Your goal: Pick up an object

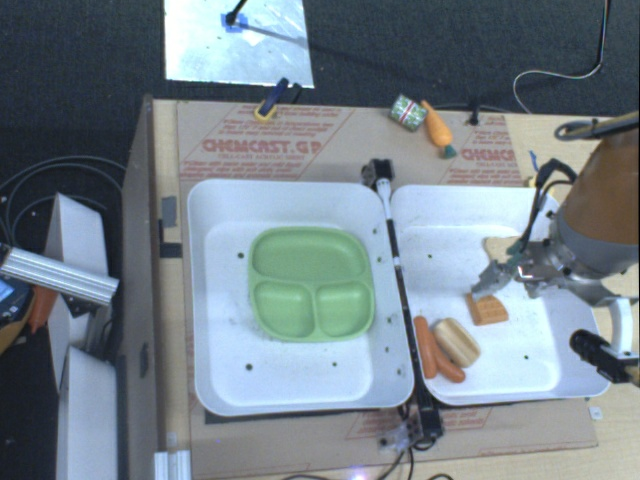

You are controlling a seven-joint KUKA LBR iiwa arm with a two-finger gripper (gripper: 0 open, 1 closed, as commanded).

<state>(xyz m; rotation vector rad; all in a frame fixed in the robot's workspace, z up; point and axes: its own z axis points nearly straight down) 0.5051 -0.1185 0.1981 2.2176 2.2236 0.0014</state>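
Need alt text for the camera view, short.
The gripper hangs low in the right bin, just above a toast-like piece, with a hot dog nearby. The left bin holds a green divided plate.

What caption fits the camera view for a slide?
Tool poised just above a toast piece in the right bin; green plate in the left.

The arm (600, 223) was a chunky grey thing with a wide orange band above the wrist, a black cable looped alongside it, a bit of teal near the metal gripper (490, 280), and a black knobby part sticking out low down.
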